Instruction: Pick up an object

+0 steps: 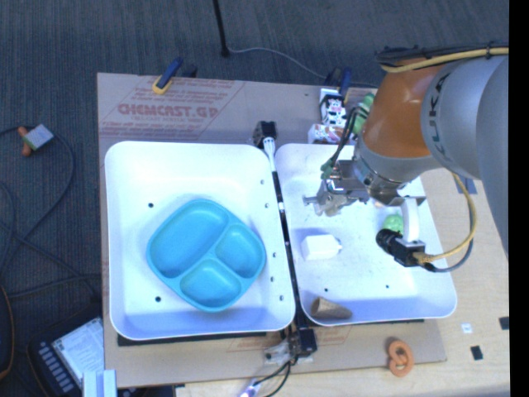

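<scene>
White bins: two, side by side on worktop [165,110], left bin [124,222], right bin [430,300], touching along middle edge.
Blue tray: three-compartment plate [207,255], in left bin, about centre, lying flat, turned at an angle.
White block: small pale object [320,246], in right bin, left-centre of floor, apart from walls, just below tool.
Brown piece: cone-like thing [329,308], at right bin's near-left corner, against front wall.
Green item: small green object [393,222], in right bin, partly hidden behind arm hardware, kind unclear.
Arm: grey with orange band [397,126], reaching in from right, over upper part of right bin.
Tool: metallic [331,198], low over right bin's upper-left area, above white block, not touching it as far as visible.
Tool state: cannot tell whether apart or together, tips too blurred; nothing visibly clamped.
Black fitting: connector with yellow cable [401,246], hanging off arm over right bin, right of white block.
Worktop surface: brown board with red print, bins resting on it.
Clamps: blue-yellow clip [168,73] at board's far edge, left; black clip [265,132] at far end of seam between bins.
Orange bit: small ring-like thing [400,356] on board in front of right bin.
Patterned box: small printed item [331,118] behind right bin, beside arm.
Floor: grey carpet, black cables, small grey-orange object [35,137] far left.
</scene>
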Tool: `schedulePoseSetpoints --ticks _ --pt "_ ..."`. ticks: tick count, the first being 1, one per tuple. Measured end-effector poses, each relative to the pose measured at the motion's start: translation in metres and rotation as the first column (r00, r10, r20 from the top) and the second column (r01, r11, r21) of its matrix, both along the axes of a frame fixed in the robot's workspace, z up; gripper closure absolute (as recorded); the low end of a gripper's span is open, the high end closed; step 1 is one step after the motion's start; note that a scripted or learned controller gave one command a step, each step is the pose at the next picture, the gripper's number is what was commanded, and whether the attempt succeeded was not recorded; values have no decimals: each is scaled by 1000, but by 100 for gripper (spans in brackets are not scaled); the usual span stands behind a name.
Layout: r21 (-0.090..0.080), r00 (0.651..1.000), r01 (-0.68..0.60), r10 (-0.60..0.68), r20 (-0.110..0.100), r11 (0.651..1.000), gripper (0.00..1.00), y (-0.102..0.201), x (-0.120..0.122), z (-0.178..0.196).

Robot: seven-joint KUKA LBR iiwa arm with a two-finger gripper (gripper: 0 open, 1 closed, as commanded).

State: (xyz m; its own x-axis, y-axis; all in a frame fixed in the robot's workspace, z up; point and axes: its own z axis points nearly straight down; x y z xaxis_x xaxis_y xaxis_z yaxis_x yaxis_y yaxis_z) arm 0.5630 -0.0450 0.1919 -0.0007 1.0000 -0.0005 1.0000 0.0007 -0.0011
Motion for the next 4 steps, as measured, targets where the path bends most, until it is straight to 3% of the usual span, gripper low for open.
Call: schedulePoseSetpoints --ticks 1,2,3,4 --pt "1 1000 -1 1 0 1000 100 30 33 -8" --pt "1 1000 -1 1 -1 1000 100 72 -38 46" --pt "1 1000 -2 2 -2 1000 100 96 -80 56" --pt "1 1000 -1 1 -1 1000 100 108 -54 49"
